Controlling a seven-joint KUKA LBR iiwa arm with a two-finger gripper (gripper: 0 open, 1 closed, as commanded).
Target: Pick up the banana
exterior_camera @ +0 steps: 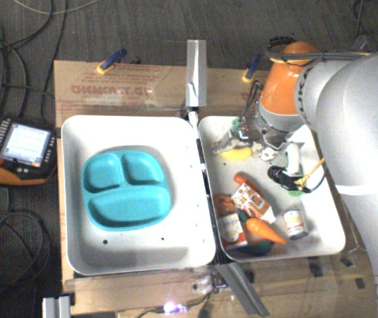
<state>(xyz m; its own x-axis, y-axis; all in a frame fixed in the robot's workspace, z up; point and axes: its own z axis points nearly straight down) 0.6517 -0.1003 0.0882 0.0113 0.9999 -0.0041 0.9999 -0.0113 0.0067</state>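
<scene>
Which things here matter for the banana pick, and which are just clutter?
Job: banana; tool; right bin.

Lying about: blue divided plate; carrot; small can; snack packet; handheld pendant.

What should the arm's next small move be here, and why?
Probably close on the fruit and lift a little. The pincer sits low in the right bin, right at the banana, which lies on the bin floor; whether it has a grip is unclear.

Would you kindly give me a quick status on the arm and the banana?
Gripper low in right bin, over banana. Grasp unconfirmed. Carrot and can lie apart, nearer the front.
</scene>
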